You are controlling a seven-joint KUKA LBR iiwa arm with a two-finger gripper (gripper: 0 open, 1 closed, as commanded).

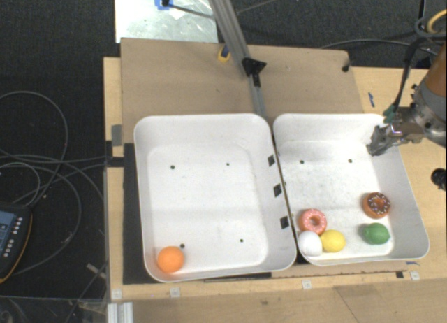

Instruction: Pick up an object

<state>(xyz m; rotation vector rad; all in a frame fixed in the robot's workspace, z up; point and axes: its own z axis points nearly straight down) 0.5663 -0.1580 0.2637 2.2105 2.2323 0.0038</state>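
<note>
The right bin (335, 140) holds a pink-frosted doughnut (313, 220), a white ball (310, 244), a yellow lemon-like fruit (333, 240), a chocolate doughnut (376, 205) and a green round fruit (376, 233), all near its front edge. An orange ball (170, 259) lies in the front left corner of the left bin (202, 133). My gripper (378, 144) hangs over the right bin's far right side, well behind the chocolate doughnut. Nothing shows between its tips.
A slanted grey pole (230, 24) crosses the back of the bench and ends near the gap between the bins. Black clips (277, 189) sit along the divide. Cables lie on the floor at left.
</note>
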